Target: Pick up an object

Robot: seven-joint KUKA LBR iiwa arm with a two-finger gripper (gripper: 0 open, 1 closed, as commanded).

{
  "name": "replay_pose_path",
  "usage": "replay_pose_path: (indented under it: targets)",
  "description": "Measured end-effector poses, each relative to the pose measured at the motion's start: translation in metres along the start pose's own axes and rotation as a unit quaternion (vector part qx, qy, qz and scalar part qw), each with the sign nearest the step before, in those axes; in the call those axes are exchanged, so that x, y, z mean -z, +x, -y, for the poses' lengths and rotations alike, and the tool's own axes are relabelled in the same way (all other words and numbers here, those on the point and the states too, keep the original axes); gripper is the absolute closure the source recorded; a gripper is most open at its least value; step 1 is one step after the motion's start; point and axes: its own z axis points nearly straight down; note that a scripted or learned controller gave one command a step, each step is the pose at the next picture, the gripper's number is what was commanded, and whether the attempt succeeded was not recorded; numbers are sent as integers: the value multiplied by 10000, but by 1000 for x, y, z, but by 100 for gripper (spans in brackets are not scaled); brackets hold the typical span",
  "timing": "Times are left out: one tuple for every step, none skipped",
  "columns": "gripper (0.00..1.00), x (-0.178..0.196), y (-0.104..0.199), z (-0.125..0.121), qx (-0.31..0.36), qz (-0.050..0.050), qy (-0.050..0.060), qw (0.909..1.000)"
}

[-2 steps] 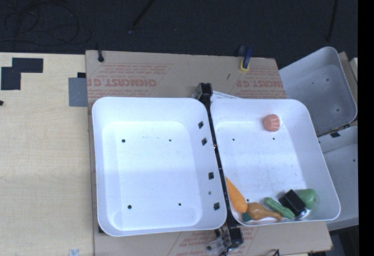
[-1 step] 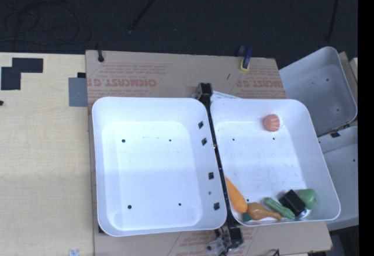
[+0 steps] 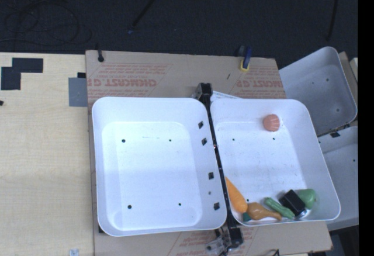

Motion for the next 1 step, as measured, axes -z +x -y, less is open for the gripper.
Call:
replay_pose_path:
  targets:
    - [100,-27,2,-135,34,-5,-4,10000]
